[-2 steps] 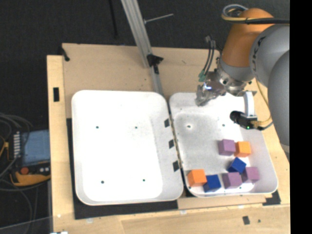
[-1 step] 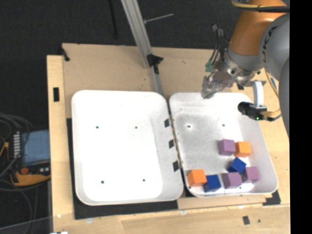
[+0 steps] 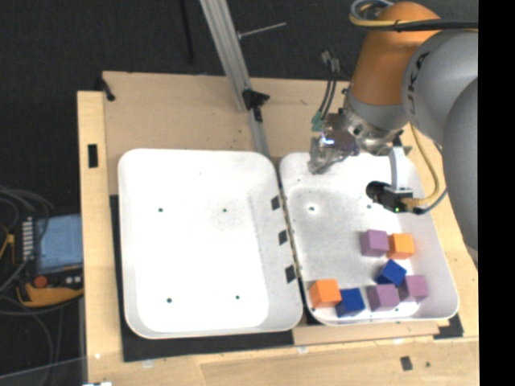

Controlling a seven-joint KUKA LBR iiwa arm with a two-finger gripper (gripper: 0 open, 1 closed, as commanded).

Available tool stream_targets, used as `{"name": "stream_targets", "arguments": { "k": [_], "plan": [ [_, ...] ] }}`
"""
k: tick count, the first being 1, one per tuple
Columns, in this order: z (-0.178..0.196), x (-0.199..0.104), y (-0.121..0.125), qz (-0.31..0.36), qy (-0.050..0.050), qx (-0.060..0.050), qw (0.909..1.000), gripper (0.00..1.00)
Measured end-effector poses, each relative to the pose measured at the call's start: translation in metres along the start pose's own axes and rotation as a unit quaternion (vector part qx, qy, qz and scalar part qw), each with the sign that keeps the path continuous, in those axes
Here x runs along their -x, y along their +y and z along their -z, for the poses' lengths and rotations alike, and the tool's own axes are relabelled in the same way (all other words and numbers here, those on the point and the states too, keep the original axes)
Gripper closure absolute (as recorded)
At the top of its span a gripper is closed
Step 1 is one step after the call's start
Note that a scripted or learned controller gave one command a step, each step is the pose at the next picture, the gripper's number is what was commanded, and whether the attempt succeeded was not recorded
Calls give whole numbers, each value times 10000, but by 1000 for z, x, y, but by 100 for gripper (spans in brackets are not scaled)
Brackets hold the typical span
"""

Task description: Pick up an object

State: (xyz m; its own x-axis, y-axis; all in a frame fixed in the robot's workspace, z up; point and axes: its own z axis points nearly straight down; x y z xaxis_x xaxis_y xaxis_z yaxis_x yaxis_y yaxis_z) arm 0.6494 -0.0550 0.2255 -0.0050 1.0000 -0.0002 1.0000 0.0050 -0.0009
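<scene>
Seven small blocks lie in the right bin (image 3: 299, 240), all crowded toward its near right part: three purple, two orange, two blue. A purple block (image 3: 374, 242) sits touching an orange block (image 3: 402, 244) a little above the rest. Just below them a blue block (image 3: 393, 273) lies tilted, with a purple block (image 3: 417, 286) beside it near the right wall. Along the near rim stand an orange block (image 3: 325, 293), a blue block (image 3: 351, 302) and a purple block (image 3: 383, 297), close together and hard against the bin's edge.

The far and left parts of that bin are bare white floor, which leaves open room there. The pincer (image 3: 323, 161) hangs over the far left corner of this bin, well apart from every block; I cannot tell how its fingers stand. The arm (image 3: 394, 63) comes in from the right above the far rim.

The left bin (image 3: 197, 240) lies alongside on the desk (image 3: 161, 111), its rim touching the right one.
</scene>
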Motion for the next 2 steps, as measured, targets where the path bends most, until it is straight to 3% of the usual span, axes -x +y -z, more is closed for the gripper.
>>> {"name": "stream_targets", "arguments": {
  "k": [2],
  "plan": [
    [2, -96, -32, 7, 7, -1, 10000, 100]
  ]
}}
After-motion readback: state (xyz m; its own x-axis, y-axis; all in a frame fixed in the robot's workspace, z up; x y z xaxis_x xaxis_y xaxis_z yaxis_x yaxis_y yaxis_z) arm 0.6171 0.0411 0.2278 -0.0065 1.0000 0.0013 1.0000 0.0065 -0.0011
